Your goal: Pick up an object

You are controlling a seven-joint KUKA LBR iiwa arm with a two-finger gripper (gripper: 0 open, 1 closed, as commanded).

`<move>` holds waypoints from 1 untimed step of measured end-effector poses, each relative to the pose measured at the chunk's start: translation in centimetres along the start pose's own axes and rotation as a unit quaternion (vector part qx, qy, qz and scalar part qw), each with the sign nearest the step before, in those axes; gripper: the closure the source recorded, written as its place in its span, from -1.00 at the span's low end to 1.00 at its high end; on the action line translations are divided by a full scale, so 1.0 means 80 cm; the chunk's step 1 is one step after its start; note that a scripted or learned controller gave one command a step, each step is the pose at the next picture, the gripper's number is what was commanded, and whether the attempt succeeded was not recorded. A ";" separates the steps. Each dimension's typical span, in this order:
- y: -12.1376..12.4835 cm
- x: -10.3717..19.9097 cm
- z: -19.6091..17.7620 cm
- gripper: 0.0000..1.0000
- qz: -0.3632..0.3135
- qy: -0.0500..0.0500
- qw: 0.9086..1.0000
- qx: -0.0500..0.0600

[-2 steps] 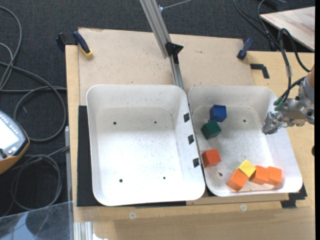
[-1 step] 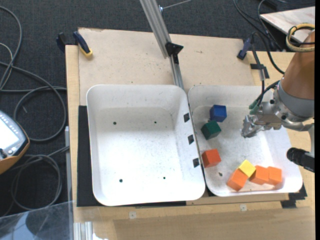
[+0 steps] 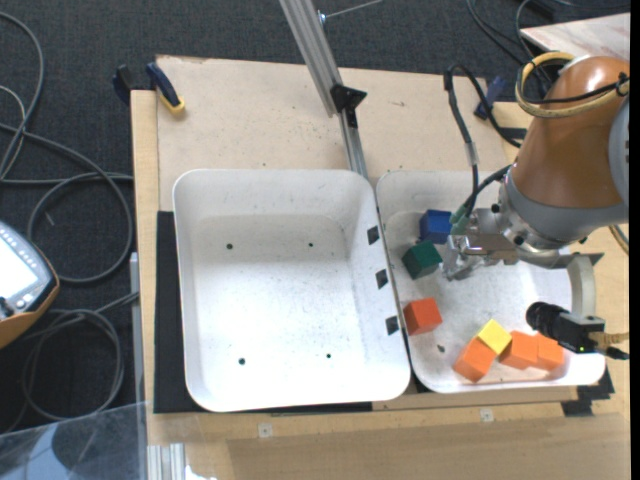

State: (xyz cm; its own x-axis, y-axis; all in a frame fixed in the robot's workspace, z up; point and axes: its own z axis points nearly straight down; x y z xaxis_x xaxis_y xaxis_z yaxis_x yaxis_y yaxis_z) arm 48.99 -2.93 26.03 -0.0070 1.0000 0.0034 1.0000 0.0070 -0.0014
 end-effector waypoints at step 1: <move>0.016 0.060 0.010 1.00 0.000 -0.001 1.000 -0.001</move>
State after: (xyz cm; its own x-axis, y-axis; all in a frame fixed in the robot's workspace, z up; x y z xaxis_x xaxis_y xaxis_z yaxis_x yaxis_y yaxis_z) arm 50.20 1.87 25.23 -0.0062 1.0000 0.0018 1.0000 0.0062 -0.0002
